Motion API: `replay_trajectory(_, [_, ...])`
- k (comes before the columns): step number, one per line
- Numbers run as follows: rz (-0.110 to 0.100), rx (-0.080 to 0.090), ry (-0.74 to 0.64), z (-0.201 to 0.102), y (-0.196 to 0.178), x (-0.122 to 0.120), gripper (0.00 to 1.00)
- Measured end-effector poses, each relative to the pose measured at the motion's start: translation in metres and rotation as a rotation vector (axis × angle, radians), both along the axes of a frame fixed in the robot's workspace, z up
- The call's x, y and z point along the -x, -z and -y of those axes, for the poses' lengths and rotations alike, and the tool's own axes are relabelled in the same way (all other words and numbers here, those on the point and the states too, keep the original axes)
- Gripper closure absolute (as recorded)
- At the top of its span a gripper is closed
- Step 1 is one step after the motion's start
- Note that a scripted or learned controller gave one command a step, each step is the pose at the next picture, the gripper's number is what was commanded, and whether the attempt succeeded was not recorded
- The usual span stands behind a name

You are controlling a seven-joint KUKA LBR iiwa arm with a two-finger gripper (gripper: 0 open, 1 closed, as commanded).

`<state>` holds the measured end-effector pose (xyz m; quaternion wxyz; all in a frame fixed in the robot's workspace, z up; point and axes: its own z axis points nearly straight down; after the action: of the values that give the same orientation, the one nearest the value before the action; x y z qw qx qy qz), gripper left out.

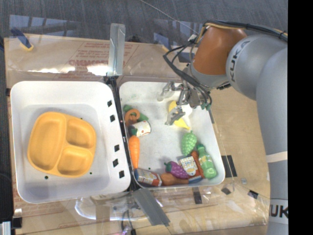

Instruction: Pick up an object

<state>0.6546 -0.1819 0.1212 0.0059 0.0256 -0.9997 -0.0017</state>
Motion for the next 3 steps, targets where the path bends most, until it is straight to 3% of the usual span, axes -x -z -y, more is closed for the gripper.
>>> replay_trajectory(1, [0.009, 0.002, 0.125, 0.0254, 0.0302, 0.04, 0.0])
replay_trajectory(2, [0.007, 0.001, 0.117, 0.0224, 0.0213, 0.0386, 1.0])
replay_trajectory(3, [0.007, 0.001, 0.116, 0.022, 0.0215, 0.0386, 0.0])
